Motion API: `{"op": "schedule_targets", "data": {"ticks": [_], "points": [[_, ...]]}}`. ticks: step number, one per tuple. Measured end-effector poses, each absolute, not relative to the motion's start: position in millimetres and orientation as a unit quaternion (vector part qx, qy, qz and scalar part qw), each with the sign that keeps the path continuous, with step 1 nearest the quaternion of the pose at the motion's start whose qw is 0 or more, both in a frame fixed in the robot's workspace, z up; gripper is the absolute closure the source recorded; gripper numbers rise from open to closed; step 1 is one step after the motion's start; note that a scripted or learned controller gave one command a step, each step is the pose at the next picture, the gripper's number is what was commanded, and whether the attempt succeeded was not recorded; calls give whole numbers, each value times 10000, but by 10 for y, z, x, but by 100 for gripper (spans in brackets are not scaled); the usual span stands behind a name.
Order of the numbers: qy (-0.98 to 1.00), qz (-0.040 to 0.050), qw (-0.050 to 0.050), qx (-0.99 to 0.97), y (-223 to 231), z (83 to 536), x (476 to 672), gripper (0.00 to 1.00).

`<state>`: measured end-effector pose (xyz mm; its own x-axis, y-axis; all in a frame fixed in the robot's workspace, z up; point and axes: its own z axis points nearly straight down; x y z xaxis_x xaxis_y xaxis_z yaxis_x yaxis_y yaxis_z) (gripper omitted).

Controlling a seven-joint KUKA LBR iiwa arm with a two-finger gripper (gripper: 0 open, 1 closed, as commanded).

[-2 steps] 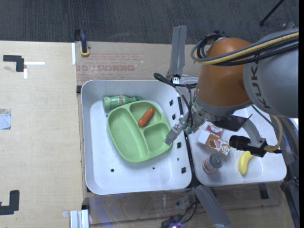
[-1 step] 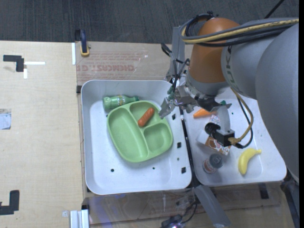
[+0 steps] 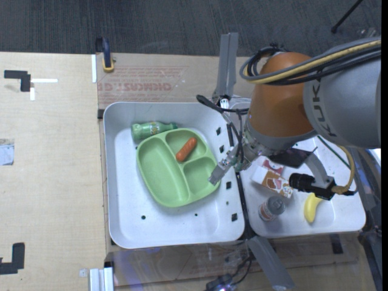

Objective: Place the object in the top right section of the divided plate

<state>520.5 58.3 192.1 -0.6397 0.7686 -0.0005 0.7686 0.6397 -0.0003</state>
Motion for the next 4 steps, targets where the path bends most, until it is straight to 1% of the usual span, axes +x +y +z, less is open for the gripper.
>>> {"op": "schedule_targets", "data": {"ticks": [1,2,3,4], "points": [[8512,-4,5,5248,946,2203,5613,0],[8789,-4,1,4770,766,2189,5015,0],[8723,-6,3,4890,1117,2284,5728,0],[9051,-4,0,4251,769,1981,5090,0]]}}
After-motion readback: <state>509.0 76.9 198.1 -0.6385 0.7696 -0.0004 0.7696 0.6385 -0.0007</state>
